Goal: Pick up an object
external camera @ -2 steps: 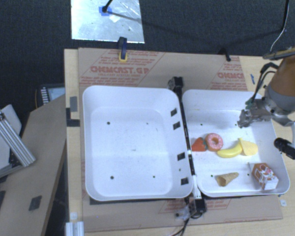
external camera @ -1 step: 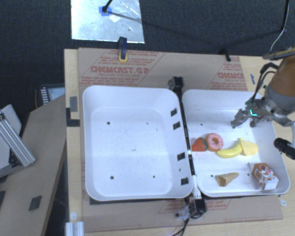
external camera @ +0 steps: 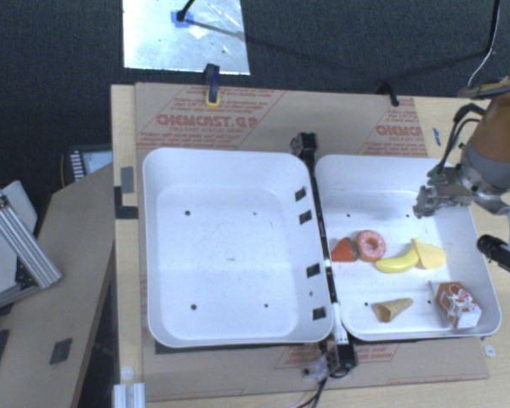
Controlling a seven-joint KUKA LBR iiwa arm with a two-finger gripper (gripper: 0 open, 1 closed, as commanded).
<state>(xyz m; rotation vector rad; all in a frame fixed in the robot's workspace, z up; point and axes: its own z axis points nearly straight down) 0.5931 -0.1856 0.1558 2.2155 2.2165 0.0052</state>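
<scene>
Gripper [external camera: 427,201] above right bin, banana [external camera: 397,263] nearer camera, apart

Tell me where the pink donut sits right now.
The pink donut lies in the right bin, near its left wall, touching the red strawberry on its left, with the banana just to its lower right.
</scene>
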